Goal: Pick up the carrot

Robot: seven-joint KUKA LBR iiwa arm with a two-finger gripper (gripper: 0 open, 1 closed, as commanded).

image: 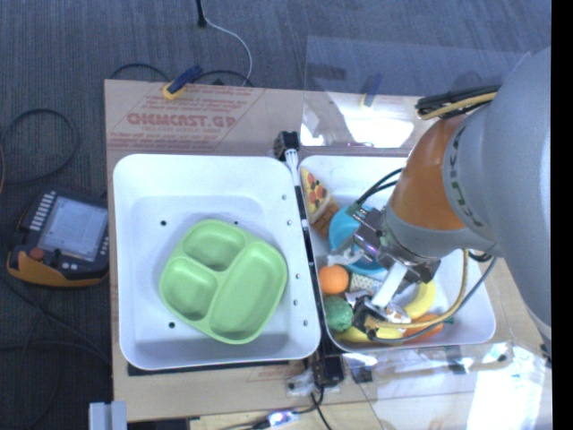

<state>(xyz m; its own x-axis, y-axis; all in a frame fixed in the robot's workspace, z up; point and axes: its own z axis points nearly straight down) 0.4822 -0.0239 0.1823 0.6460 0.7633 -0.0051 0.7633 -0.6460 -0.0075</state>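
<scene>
Camera view: two white bins sat side by side on the bench. The left bin held a green divided plate, three compartments, lying at about 5 o'clock from the bin's centre.

The right bin was crowded with toy food. An orange ball-shaped fruit sat against the bin's left wall, a green round item just beside it at 6 o'clock. A pizza-slice toy lay toward 11 o'clock of the bin, a blue cup-like item next to it at about 4 o'clock. A yellow banana curved along the lower part of the bin.

The carrot appeared as a thin orange strip at about 6 o'clock in the right bin, under and touching the banana, mostly hidden.

The arm came in from 3 o'clock, orange band over the bin's middle. The gripper pointed toward 7 o'clock, low among the toys just left of the banana; its tips were lost in clutter, so open or closed: cannot tell. Nothing was visibly held.
</scene>
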